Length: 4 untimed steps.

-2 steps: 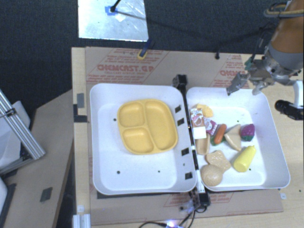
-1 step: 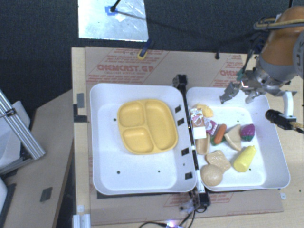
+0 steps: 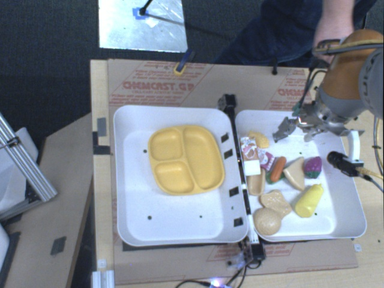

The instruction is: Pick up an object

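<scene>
The jaws (image 3: 292, 126) are hanging over the upper part of the right bin (image 3: 351, 221), and they are standing apart with nothing between them. Below them, toy foods are lying in this bin: a yellow bottle (image 3: 309, 200), a purple grape piece (image 3: 312, 167), a small carrot (image 3: 276, 169) and a round bun (image 3: 267, 221). A yellow divided plate (image 3: 185, 159) is resting in the left bin (image 3: 129, 215).

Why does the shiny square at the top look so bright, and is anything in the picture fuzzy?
In the camera view, the silver sheet reflects the lamps, so it glares pale; the white bins look bright too, with soft shadows under the yellow tray and the toy food. The arm at right looks slightly smeared, while the tray stays sharp.
</scene>
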Motion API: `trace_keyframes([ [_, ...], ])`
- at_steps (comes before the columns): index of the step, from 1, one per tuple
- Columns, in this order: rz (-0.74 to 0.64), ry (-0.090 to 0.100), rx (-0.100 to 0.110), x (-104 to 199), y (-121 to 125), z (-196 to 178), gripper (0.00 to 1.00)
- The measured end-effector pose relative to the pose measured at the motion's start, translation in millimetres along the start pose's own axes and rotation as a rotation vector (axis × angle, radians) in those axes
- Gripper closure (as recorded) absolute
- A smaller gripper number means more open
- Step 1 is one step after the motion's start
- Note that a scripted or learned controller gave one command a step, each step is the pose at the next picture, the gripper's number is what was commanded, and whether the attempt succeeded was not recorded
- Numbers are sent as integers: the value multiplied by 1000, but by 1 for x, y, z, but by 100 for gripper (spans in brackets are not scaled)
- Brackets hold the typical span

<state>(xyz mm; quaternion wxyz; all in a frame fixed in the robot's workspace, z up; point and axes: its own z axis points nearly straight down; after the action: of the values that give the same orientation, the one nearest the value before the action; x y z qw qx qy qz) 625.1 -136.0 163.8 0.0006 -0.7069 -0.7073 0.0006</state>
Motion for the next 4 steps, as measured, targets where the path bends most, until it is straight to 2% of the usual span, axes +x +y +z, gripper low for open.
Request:
trace_keyframes([
  [1,2,-19,-21,-1,7,39,0],
  [2,-1,-1,-1,-1,8,81,0],
  [3,-1,0,-5,-1,9,68,100],
  [4,1,-1,-6,-5,1,11,100],
])
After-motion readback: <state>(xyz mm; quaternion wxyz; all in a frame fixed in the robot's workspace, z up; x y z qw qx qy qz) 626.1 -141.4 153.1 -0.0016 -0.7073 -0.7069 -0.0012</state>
